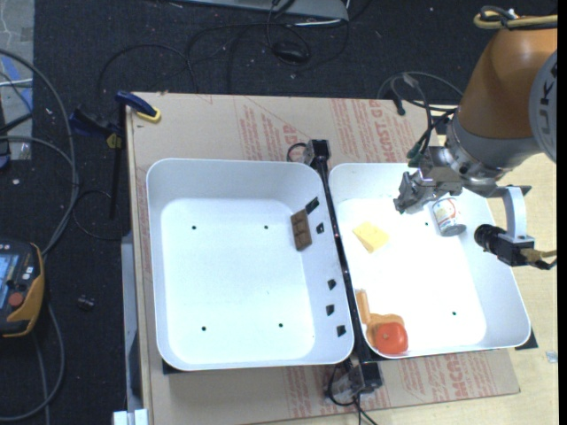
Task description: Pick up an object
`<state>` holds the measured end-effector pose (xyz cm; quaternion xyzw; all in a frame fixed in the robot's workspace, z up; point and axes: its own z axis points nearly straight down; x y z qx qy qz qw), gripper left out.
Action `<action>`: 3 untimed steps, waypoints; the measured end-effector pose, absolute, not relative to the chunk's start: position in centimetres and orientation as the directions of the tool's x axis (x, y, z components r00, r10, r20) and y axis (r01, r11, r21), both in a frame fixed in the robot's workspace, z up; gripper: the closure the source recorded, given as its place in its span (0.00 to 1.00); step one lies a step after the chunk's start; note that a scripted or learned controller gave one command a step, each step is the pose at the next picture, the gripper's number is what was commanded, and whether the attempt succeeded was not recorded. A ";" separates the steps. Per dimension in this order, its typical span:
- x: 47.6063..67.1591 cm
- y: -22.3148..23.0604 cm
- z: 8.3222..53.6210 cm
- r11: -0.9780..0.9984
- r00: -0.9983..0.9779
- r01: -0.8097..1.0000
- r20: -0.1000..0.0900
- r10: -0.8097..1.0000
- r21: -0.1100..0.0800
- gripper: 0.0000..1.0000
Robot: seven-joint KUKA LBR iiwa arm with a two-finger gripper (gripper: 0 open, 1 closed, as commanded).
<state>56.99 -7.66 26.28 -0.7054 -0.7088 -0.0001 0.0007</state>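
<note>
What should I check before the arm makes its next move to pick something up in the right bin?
1. Hand is over the right bin: ok.
2. Hand open or shut: cannot tell.
3. Something already between its fingers: cannot tell.
4. A target lies close: ok, the small jar lies just beside the hand.
5. Other targets have free space around them: the yellow block ok; the red ball not ok, it sits in the bin's corner against an orange piece.
6. Brown bar in the left bin is away from the arm's path: ok.

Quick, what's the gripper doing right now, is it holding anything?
Gripper: over the right bin, beside a small white can; grip state cannot be told.
</note>
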 end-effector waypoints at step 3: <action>51.8 7.6 23.7 0.005 -0.005 1.000 0.001 1.000 -0.002 1.00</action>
